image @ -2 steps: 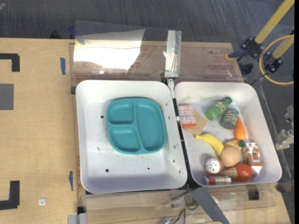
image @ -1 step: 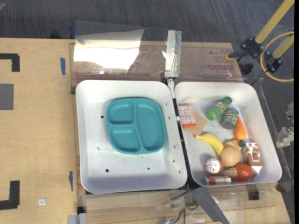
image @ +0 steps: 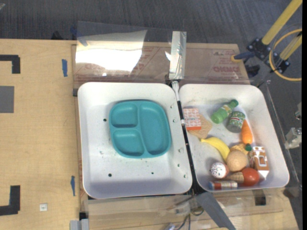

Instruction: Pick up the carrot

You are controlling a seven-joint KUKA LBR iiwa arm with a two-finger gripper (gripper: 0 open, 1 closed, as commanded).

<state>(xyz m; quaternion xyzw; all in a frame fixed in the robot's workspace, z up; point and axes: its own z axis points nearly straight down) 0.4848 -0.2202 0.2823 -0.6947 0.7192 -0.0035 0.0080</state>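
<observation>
The carrot (image: 246, 132) lies in the right bin (image: 276, 128), right of the can (image: 236, 120).

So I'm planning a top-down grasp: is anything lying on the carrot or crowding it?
Nothing lies on the carrot. It is crowded, though: a green-lidded can touches its upper end, and a small orange-and-white box sits near its lower tip.

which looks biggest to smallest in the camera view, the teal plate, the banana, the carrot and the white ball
1. teal plate, by far the largest
2. banana
3. carrot, a bit shorter than the banana
4. white ball, smallest

All lie at a similar distance from the camera, so the order seems fair.
</observation>
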